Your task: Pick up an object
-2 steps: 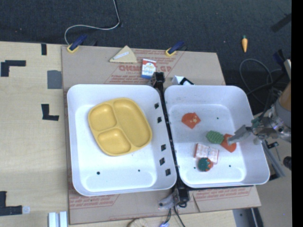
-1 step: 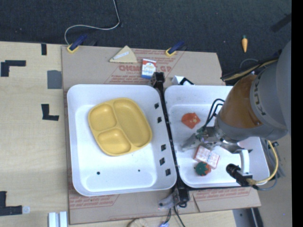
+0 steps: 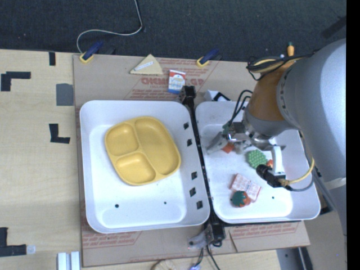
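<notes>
Objects for picking lie scattered in the right-hand bin (image 3: 304, 210): a small orange-red piece (image 3: 227, 148) near the bin's upper left, a green knobbly thing (image 3: 256, 158) toward the middle, a pale pink patterned packet (image 3: 246, 185) below that, and a small green-and-red item (image 3: 240, 199) just beside the packet's lower edge. The left-hand bin (image 3: 98, 207) bears a yellow divided tray (image 3: 142, 149), well apart from the action. The arm (image 3: 315, 94) reaches in from the right, and its gripper (image 3: 230, 138) is low over the right-hand bin, close above the orange-red piece, so the step in hand looks like the descent or closing stage of a grasp on that piece (a judgement, since nothing is lifted). How far the jaws stand apart I cannot tell; the wrist and cabling hide them, and no object is plainly seen between them. The orange-red piece sits just under or beside the tool's tip, perhaps touching it. The next move calls for a firm closure squarely on the piece, then a straight lift clear of the bin wall; being small, the piece could easily slip aside.
</notes>
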`<control>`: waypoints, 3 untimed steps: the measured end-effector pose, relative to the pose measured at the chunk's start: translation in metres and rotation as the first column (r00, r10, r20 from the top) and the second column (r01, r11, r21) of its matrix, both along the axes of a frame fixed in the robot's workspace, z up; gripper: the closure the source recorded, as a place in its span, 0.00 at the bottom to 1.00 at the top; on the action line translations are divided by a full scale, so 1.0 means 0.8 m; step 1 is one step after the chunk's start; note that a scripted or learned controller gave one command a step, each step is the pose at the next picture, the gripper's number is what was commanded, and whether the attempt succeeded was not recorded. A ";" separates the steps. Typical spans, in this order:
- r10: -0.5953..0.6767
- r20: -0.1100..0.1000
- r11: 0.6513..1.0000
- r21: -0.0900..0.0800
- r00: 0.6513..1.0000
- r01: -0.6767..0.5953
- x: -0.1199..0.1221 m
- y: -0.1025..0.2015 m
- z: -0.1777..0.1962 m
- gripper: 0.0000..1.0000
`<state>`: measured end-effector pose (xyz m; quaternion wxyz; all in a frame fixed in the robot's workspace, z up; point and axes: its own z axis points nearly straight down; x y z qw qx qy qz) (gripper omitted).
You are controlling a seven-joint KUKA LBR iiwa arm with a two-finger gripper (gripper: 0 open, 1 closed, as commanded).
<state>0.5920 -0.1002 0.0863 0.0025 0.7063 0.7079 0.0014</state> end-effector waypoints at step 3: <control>0.001 -0.002 1.000 -0.003 1.000 -0.001 0.047 -0.016 0.012 0.00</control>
